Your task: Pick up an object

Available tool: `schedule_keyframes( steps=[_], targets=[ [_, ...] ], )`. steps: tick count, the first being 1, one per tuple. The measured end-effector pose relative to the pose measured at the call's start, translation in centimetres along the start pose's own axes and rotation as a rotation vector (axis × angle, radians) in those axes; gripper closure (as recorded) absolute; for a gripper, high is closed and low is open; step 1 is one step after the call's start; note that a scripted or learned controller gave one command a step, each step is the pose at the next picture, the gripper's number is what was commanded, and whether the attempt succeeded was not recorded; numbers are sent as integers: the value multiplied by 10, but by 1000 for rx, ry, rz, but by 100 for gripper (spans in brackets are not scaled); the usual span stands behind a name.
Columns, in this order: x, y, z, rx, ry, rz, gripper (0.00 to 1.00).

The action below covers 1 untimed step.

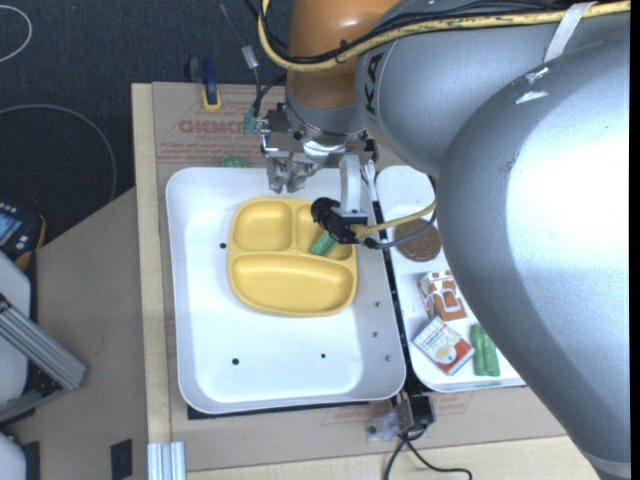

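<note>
A yellow divided plate [290,268] lies in the left white bin [270,368]. A small green object [324,244] rests in the plate's far right compartment, partly covered by a black part hanging from the arm. My gripper [288,178] hangs over the bin's far side, just beyond the plate's far rim and left of the green object. Its fingers look shut, with nothing between them. In the right bin [440,378] lie a brown round object [420,240], two small printed cartons [441,345] and a green stick [484,352].
The grey arm covers most of the right bin and the right of the view. A black and yellow cable loops from the wrist across the divide between the bins. Bare white floor shows in the left bin in front of the plate.
</note>
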State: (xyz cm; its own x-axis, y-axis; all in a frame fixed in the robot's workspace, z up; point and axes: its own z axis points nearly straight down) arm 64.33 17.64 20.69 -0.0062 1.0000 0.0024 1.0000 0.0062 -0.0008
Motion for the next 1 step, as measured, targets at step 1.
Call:
schedule_keyframes(
  steps=[1],
  targets=[
    [54,-35,-102,-12,5,-2,100]
  ],
)
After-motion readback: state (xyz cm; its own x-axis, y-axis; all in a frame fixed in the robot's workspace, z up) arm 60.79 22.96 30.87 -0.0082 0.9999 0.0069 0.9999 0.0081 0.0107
